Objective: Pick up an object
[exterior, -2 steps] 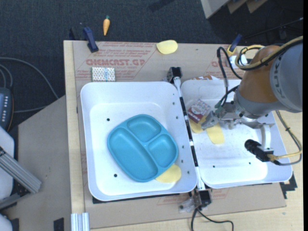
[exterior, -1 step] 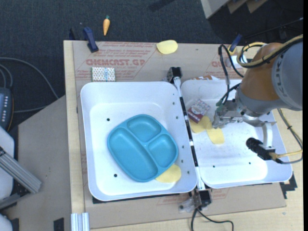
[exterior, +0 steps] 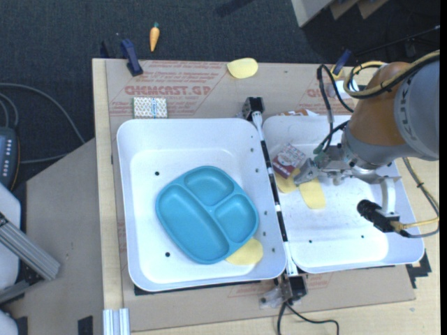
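So the table (exterior: 174,82) was the big thing, w/ two white bins side by side on it. Left bin (exterior: 140,145) had a blue divided plate (exterior: 207,213) sitting in the middle, and a yellow piece (exterior: 246,252) poking out from under its near-right edge. Right bin (exterior: 349,250) was where the arm (exterior: 387,114) had reached in, grey w/ the orange band, wrist low over the bin's far-left part. The tool (exterior: 305,173) was right by the divider btw the bins; couldn't tell how wide it stood, too small and dark in the shot. Nothing visibly gripped imo. Candidates nearby: a small red/white packet (exterior: 286,160) in the far-left corner of the right bin, just beside the tool tip, and a flat yellow piece (exterior: 313,195) just below it, plus another yellow bit (exterior: 285,183) near the divider. Prob the packet was the target. To do it well: come straight down centered on it, keep clear of the bin wall, close firmly since it looked crinkly and thin, then lift slow and check it actually came up. Tbh the flat yellow ones looked harder to pinch.
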